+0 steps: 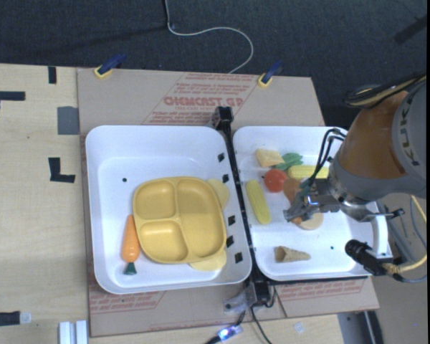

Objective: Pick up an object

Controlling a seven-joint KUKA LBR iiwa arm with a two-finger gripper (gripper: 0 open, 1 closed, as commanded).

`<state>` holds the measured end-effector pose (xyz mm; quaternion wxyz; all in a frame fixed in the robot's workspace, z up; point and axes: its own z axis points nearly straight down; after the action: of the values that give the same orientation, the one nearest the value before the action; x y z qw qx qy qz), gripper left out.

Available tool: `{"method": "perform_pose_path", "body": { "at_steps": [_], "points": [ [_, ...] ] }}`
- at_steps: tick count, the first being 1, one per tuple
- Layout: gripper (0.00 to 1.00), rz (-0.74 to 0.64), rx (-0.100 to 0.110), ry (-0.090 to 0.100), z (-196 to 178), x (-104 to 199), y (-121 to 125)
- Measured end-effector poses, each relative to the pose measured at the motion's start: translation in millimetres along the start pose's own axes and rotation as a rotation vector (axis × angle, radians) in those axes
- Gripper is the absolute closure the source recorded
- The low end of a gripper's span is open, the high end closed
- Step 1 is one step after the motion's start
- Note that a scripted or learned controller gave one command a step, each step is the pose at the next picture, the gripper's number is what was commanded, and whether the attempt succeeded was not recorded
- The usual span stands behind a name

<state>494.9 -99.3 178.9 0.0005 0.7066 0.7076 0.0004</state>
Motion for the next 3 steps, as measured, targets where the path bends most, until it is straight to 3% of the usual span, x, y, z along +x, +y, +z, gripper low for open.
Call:
{"method": "perform_pose_path", "body": {
  "at_steps": [1,3],
  "points": [
    [1.00,0.000,0.001,0.000,-47.1,0.4,0.3],
    [1.00,-0.004,0.002,0.000,-48.8,68.5,60.5]
  ]
}}
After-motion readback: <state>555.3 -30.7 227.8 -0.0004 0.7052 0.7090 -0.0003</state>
